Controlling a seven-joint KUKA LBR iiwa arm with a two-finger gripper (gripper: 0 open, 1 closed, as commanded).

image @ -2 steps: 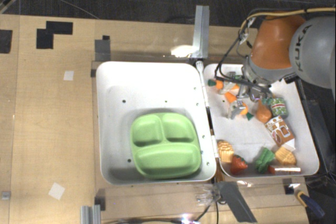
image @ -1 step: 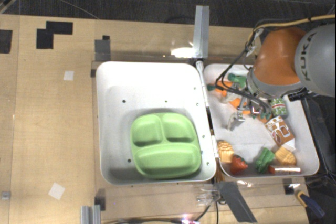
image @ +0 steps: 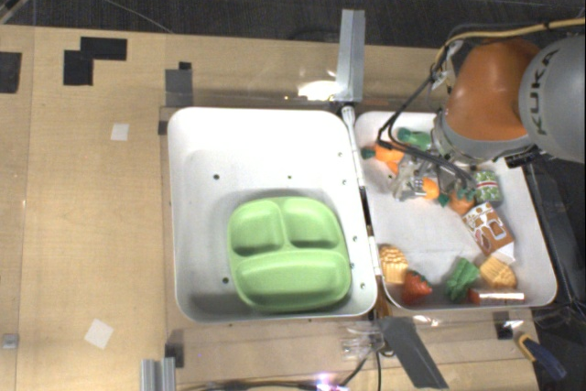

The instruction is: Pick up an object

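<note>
The bench (image: 82, 224) is carrying two white bins side by side. The left bin (image: 211, 151) is holding a green divided tray (image: 288, 254) near its front edge. The right bin (image: 540, 279) is holding many small toy foods.

The grey arm (image: 494, 96) with its orange band is reaching in over the far part of the right bin. The gripper (image: 430, 183) is hanging low over a little orange toy (image: 427, 190) beside the bin's left wall. I cannot tell what state the gripper is in, because the wrist and its cables are hiding it.

The orange toy is probably the thing to pick. To do it well, the gripper should be coming straight down over the middle of the toy and squeezing only that one.

Other things are crowding close. An orange carrot-like toy (image: 388, 156) is lying near the far left corner, and a green toy (image: 414, 140) is just behind it. A brown packet (image: 488, 227) is sitting near the right wall. Along the front edge, a yellow corn-like toy (image: 394, 264), a red toy (image: 415, 287) and a green leafy toy (image: 461, 277) are resting well apart from the gripper.
</note>
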